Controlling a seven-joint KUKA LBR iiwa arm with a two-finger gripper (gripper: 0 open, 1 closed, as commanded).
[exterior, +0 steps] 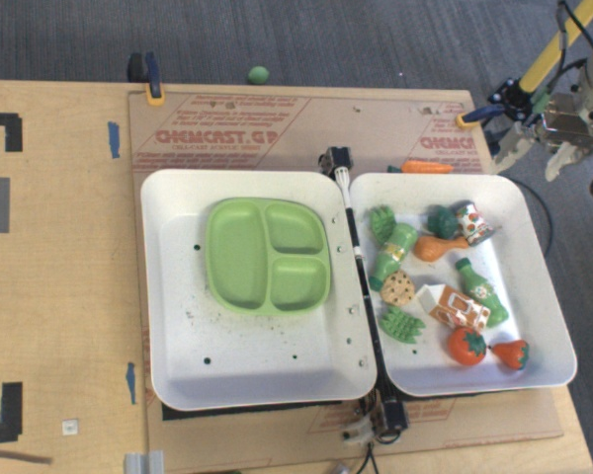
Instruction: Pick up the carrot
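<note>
Camera view: I'm looking down on both bins; arm parked at the top right, off the bench corner.
Gripper point(563, 131): up by the yellow and blue cabling, well apart from either bin. Too small and cluttered, so I cannot tell whether it is apart or together. Nothing visible in it.
Carrot point(427, 167): orange, lying flat on the cardboard just beyond the far rim of the right bin point(549, 294), outside it, roughly parallel to the rim.
Progress: I judge the pick not started; carrot untouched on the board, approach, descent, close and lift all left.
Left bin point(168, 294): holds one green divided plate point(269, 255), three compartments, nothing on it.
Right bin contents: toy food pile. Green pieces by the left wall, an orange rounded piece point(431, 248) mid-bin, a cookie-like piece point(397, 287), a red and white box point(460, 311), a tomato point(466, 347) and a strawberry point(512, 354) at the near side.
Risk: I'd watch that orange piece in the bin as a lookalike; the real target is outside, close against the rim.
Extra: small green ball point(259, 73) on the floor beyond the bench.
</note>
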